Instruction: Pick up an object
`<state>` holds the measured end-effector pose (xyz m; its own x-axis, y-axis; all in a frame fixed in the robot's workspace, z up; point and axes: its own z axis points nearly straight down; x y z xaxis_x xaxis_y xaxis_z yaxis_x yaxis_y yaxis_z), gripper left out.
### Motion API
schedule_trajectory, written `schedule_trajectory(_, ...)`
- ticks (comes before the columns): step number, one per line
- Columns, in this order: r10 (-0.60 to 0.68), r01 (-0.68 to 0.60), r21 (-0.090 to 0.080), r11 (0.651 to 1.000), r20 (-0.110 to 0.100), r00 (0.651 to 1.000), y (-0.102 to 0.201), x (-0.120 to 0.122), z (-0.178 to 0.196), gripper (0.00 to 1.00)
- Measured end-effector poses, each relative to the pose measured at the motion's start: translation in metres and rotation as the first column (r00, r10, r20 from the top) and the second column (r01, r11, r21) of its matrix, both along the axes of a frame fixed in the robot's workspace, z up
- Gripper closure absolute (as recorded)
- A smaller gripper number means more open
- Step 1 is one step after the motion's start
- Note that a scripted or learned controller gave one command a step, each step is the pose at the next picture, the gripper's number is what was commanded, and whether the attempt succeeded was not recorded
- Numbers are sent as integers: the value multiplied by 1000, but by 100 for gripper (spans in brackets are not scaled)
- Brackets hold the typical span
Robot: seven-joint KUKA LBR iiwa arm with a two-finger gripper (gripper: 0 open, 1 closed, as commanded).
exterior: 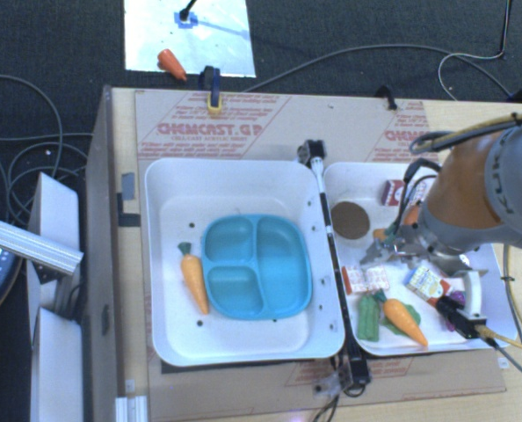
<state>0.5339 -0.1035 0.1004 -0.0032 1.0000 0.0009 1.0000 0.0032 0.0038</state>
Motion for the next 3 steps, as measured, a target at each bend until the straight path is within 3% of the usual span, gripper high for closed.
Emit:
schedule_trajectory(1,0,0,-1,1000,-1,1000,2,85,-16,0)
schedule_trajectory(2,-4,4,1,1000,-18,1000,8,132,-16,0)
schedule_trajectory(3,-2,2,0,1000,-19,1000,8,132,-16,0)
